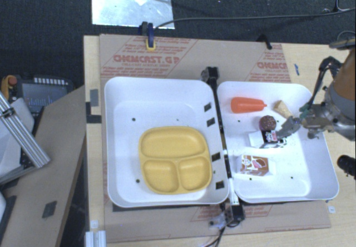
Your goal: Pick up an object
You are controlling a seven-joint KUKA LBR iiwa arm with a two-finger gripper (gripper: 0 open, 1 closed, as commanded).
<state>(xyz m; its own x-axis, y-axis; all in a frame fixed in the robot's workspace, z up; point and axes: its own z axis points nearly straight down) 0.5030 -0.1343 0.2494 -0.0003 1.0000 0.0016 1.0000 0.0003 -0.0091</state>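
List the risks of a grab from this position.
1. The gripper sits low in the right bin among close-packed things: a dark round object, a white card and a tan wedge. It might nudge one while closing on another.
2. The card lies flat, so fingers may slide over it.
3. The orange carrot looks round and could roll if bumped.

Red "CHEMCAST" lettering is printed on the brown board (pixel 167 54) under the bins.

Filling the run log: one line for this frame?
arm: over right bin | gripper: low by brown ball, above black-and-white item | grasp: none seen | left bin: yellow tray
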